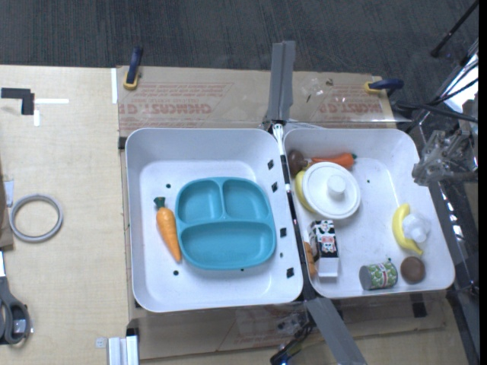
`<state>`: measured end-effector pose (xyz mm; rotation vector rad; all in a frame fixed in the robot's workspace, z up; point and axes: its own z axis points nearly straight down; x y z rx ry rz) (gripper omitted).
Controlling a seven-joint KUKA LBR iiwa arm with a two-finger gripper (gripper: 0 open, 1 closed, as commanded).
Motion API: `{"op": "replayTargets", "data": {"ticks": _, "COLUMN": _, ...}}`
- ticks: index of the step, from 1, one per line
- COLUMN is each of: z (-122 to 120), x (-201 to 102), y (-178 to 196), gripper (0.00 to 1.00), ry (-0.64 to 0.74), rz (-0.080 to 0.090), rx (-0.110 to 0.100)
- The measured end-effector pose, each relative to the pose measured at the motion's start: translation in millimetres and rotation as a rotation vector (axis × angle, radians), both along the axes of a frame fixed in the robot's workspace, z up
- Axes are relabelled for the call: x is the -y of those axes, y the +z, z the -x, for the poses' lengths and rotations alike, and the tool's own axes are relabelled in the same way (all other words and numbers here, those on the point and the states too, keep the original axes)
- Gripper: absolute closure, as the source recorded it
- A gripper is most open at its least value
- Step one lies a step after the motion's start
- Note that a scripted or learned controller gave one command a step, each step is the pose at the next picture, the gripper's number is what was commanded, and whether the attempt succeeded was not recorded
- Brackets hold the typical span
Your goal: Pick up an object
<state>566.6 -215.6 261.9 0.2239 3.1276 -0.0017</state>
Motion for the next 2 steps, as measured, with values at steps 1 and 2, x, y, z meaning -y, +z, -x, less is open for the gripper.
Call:
{"op": "replayTargets", "data": {"ticks": 1, "z": 1.7, "x": -3.7, "y": -169.2, "gripper": 1.0, "ry": 0.115, "rz": 0.0, "rx": -0.002}}
{"op": "replayTargets", "data": {"ticks": 2, "z": 1.7, "x": -3.8, "y": -169.4, "gripper": 0.0, "ry": 0.116, "rz": 0.0, "rx": -0.002}}
